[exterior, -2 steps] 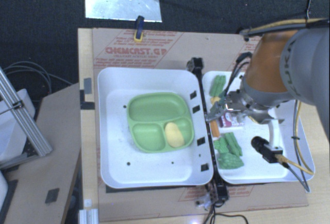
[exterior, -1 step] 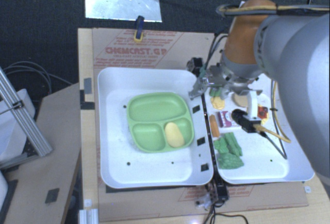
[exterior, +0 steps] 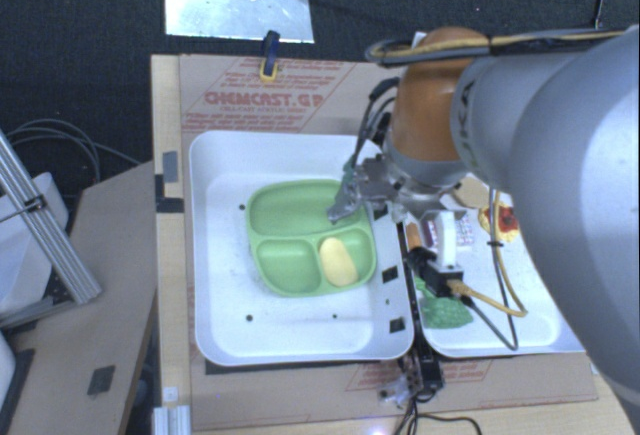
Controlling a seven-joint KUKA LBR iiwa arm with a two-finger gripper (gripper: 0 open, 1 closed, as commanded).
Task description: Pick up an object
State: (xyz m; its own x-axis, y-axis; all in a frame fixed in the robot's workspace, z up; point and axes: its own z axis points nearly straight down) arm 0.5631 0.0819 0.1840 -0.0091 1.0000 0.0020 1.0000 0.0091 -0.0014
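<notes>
**One green tray, one gripper parked right on its edge**

One divided green plastic tray sits in the middle of the left white bin, and that's pretty much the main thing in there. It has a big compartment up top and two smaller ones below; the lower right one holds a yellow oval object, looks like a lemon or a potato-ish toy, hard to say which.

The gripper is down at the tray's upper right rim, right over the edge of the big compartment. Honestly can't tell from this angle whether the jaws are open or closed, since the metal bits blur together there, and nothing is visibly between them.

Above it you get the orange band and then the huge grey arm coming in from the right, covering most of the right bin. What shows of that bin: a green leafy-looking item near the bottom left corner, and a white packet with red print up by the arm. Cables trail across it too.

Both bins rest on a sheet of cardboard with red lettering.
</notes>
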